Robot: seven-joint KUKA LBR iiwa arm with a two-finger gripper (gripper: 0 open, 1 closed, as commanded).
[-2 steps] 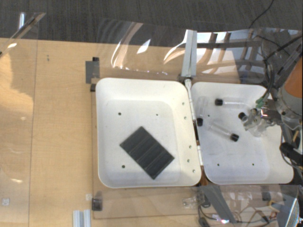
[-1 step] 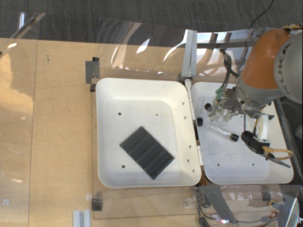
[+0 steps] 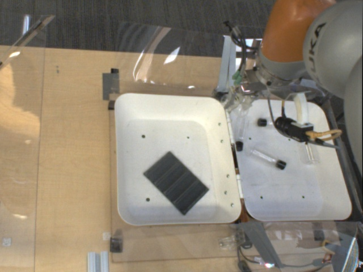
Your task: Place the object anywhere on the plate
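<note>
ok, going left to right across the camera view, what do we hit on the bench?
left bin → dark plate lying in it → right bin → clear tube with a black cap, lying in that bin

A pale wooden bench (image 3: 57, 163) is carrying two shallow white bins, the left bin (image 3: 170, 115) sitting just beside the right bin (image 3: 317, 200), and a small black bracket (image 3: 112, 84) is standing at the left bin's far left corner

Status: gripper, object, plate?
Gripper over right bin, far-left corner. Clear tube, black-capped, lying in right bin, apart from gripper. Dark plate flat in left bin.
</note>
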